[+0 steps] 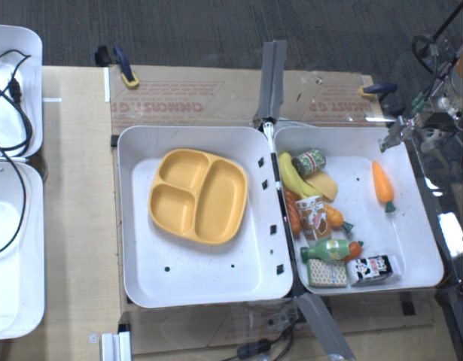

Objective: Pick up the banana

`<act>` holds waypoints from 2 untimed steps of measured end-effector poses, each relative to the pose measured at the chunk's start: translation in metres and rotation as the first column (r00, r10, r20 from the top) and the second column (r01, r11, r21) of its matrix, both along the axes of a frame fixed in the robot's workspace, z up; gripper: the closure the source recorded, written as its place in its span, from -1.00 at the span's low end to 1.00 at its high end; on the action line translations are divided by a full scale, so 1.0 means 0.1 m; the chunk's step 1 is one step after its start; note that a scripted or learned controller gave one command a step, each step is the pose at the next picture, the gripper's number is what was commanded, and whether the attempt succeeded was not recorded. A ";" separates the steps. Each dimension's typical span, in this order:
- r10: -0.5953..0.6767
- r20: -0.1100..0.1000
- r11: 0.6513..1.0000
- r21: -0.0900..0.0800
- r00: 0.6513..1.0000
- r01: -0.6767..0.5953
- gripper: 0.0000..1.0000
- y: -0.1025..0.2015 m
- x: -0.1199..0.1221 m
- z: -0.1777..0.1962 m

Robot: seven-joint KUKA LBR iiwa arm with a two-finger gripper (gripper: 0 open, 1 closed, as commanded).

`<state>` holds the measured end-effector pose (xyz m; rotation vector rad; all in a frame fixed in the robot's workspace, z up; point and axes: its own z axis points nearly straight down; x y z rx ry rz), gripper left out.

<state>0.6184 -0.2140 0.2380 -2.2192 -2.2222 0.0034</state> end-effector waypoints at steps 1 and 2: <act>-0.030 0.000 1.000 0.000 1.000 0.030 -1.00 0.52 0.38 -1.27; 0.000 0.000 1.000 0.000 1.000 0.000 -1.00 1.05 -0.05 -1.47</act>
